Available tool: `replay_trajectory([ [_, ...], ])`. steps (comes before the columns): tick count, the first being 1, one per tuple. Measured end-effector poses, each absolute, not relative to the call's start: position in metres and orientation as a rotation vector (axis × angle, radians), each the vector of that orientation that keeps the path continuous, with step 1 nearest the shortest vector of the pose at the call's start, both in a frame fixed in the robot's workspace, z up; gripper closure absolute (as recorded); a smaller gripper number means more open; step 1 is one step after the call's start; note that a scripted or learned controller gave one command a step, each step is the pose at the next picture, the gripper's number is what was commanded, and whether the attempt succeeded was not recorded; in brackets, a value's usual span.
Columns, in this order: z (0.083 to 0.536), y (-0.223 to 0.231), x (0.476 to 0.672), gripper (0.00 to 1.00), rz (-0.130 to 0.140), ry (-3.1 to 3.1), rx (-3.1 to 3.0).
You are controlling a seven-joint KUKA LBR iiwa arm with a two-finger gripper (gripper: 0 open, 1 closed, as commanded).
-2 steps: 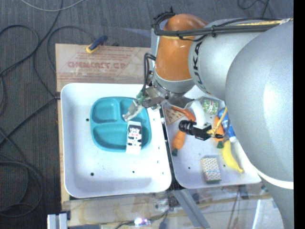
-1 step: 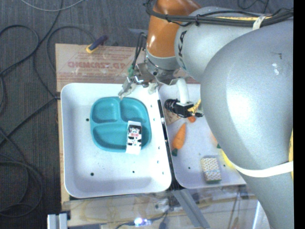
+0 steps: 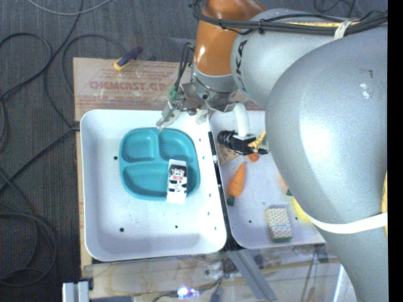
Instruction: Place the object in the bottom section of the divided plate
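A teal divided plate lies in the left bin. A small white carton with a black-and-white cow print rests at the right end of the plate's bottom section, its near end over the rim. My gripper hangs above the bin's back edge, just beyond the plate's top rim and well apart from the carton. Its fingers are spread open with nothing between them.
The right bin holds an orange carrot near the divider, a speckled sponge-like block at the front, and a yellow item partly under the arm. The large grey arm covers that bin's right side.
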State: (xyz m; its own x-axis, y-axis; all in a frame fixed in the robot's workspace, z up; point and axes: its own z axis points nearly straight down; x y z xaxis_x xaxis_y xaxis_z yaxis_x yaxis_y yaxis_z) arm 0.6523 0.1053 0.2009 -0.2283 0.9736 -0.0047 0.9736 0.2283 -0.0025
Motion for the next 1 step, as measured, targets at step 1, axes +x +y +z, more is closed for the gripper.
replay_trajectory([
  [1, 0.2867, 0.1525, 0.6628, 0.0, -0.005, 2.573, 1.796],
])
